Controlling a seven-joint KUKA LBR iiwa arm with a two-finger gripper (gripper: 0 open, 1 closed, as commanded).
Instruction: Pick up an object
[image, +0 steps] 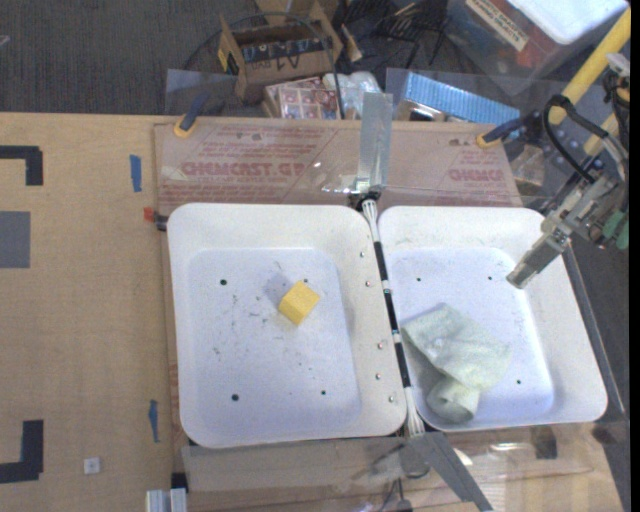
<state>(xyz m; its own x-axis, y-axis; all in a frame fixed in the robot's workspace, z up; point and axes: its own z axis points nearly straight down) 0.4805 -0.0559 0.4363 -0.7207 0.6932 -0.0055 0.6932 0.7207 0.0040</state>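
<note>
A small yellow block (298, 302) lies in the left bin (200, 240), a little above its middle. A crumpled pale green cloth (455, 358) lies in the right bin (560, 400), toward its front left. My gripper (528, 268) hangs over the right bin's upper right part, pointing down and left, well away from the cloth and far from the block. Nothing shows between its fingertips.
A metal divider post (374, 140) stands at the back between the bins. Behind the bins runs a cardboard sheet (260, 170) with clamps. Boxes and cables clutter the floor at the back. The wooden bench (70, 330) stretches to the left.
</note>
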